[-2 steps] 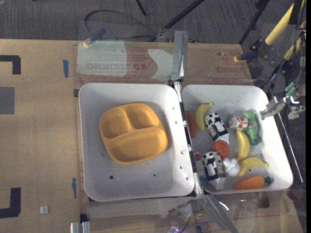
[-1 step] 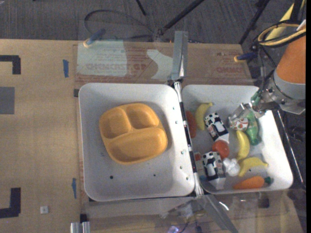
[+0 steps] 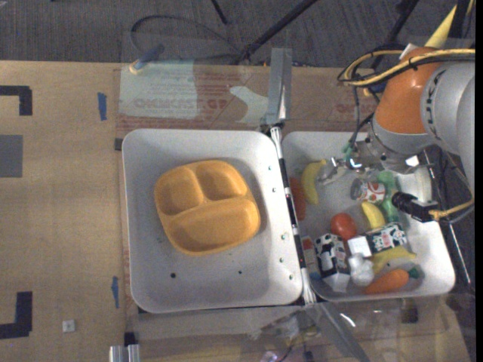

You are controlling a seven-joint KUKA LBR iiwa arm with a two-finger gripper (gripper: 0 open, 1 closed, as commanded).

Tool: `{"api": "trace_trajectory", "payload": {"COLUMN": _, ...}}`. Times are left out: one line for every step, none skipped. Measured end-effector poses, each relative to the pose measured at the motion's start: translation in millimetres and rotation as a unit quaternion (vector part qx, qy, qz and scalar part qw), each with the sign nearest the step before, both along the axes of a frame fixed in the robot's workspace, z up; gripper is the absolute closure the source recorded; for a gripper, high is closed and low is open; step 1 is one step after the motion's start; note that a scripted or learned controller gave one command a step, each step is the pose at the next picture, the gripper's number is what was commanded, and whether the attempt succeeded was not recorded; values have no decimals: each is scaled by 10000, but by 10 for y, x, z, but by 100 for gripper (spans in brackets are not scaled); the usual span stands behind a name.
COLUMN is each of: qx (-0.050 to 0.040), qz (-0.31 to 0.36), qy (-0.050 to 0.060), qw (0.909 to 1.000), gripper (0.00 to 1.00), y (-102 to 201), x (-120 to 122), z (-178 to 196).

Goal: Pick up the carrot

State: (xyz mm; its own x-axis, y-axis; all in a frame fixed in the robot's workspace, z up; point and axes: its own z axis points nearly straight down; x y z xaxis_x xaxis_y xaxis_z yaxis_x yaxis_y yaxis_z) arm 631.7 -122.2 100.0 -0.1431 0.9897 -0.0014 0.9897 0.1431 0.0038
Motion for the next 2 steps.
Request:
{"api": "trace_trajectory", "payload": {"qx": 10, "qz": -1540, "qy": 11, "qw": 9881, "gripper": 0, "y": 157, "x": -291, "z": -137}}
{"api": "trace_trajectory", "payload": {"qx": 4, "qz": -1689, "qy": 4, "qw": 9856, "gripper": 0, "y": -230, "x": 189, "z": 546}}
